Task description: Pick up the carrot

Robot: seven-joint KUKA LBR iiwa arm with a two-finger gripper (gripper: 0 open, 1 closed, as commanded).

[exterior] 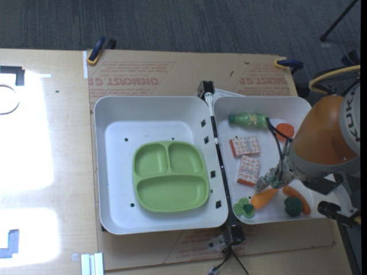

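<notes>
1. Jaws [274, 181] sit low in the right bin [304, 105], at the frame's lower right; we cannot tell whether they are apart or together.
2. We judge the pick unfinished: the carrot [264, 199] lies on the bin floor, not lifted.
3. Our carrot lies just below and slightly left of the jaws, beside a green broccoli piece [245, 208].
</notes>
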